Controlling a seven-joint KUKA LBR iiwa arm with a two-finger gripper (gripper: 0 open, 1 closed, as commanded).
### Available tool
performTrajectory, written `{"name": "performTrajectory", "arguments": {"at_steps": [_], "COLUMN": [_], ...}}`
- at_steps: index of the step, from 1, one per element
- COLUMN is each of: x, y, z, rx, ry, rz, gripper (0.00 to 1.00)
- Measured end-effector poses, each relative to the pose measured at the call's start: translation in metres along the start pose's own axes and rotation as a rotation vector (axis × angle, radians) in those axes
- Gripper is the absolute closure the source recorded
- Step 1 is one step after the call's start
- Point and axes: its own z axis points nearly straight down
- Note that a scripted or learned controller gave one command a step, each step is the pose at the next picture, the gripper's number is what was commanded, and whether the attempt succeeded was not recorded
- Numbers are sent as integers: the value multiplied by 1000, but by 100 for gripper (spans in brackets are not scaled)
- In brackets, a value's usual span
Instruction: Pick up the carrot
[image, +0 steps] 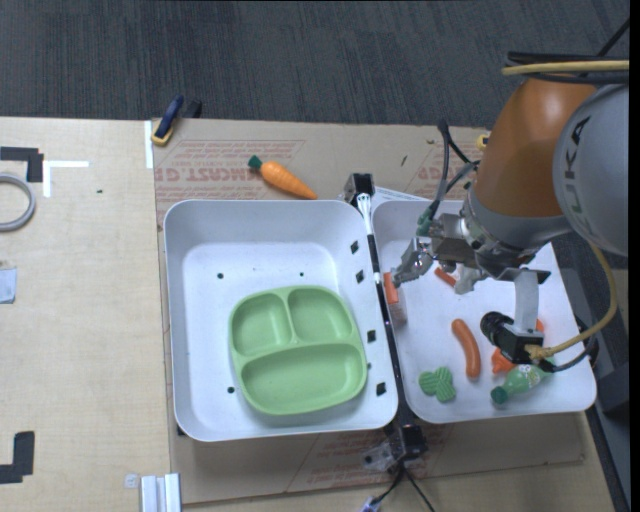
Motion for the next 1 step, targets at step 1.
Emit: {"name": "performTrajectory", "arguments": {"at_steps": [1], "x": [-13], "y": [-6], "z": [-14], "rx": [-2], "ry": [0], "rz": [28], "gripper": [0]}}
